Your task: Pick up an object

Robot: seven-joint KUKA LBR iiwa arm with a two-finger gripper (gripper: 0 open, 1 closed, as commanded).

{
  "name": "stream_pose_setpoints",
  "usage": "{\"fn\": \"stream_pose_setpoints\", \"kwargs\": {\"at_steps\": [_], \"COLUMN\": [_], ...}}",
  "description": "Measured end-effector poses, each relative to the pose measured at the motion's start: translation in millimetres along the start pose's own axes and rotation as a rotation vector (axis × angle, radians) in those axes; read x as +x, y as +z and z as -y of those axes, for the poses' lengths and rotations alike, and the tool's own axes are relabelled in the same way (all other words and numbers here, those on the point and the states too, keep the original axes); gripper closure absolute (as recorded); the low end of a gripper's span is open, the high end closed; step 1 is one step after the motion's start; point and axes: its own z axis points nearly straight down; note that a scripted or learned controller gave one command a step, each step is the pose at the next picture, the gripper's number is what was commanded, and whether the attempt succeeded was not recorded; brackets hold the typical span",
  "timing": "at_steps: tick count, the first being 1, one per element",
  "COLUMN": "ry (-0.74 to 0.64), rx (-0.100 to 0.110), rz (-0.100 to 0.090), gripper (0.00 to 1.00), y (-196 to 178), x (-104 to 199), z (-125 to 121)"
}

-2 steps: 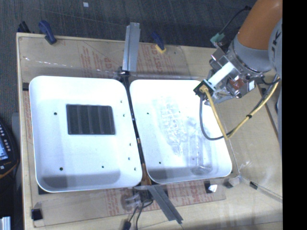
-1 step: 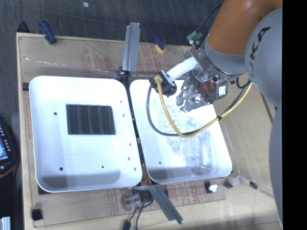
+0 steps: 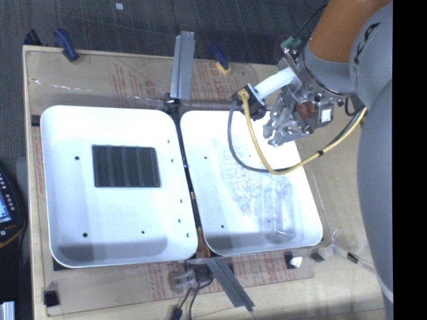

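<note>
two bins (image 3: 63,129), one bottle (image 3: 280,209)

Part of a black letter K shows on the grey arm (image 3: 373,45). Faint red printing marks the bench (image 3: 107,72) along its far and near edges, too small to read.

Grey KUKA arm (image 3: 373,39) with orange band, black lettering on casing. Metal gripper (image 3: 283,131) below a white block; yellow and black cables loop at 7 o'clock of wrist.

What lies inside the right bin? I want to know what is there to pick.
A clear plastic bottle and crinkled clear wrap lie in the right bin. The gripper covers its far corner.
</note>
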Motion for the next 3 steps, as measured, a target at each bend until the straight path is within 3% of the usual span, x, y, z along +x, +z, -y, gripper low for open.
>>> {"fn": "stream_pose_setpoints", "kwargs": {"at_steps": [1,2,3], "ry": [-0.308,-0.610,-0.550], "rx": [0.003,0.001,0.001], "rz": [0.002,0.000,-0.001], "gripper": [1.00,1.00,1.00], "y": [22,39,13], "x": [-37,14,56], "z": [-4,-40,-27]}}
